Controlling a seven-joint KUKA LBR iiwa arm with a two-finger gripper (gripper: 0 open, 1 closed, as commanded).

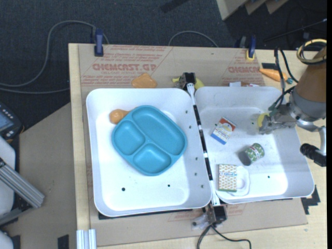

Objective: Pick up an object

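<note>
Gripper point(265, 121): low in right bin point(290, 185), jaw state indiscernible. Nearest pick: green can point(252, 152); approach from above, centred, square before closing.

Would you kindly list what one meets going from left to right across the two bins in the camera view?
Orange object → blue divided plate → small red, white and blue packet → green can → gripper.

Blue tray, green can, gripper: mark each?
Blue tray point(149, 139), camera view, on its central divider.
Green can point(253, 152), camera view, on its side wall.
Gripper point(267, 122), camera view, at its tip.
</note>
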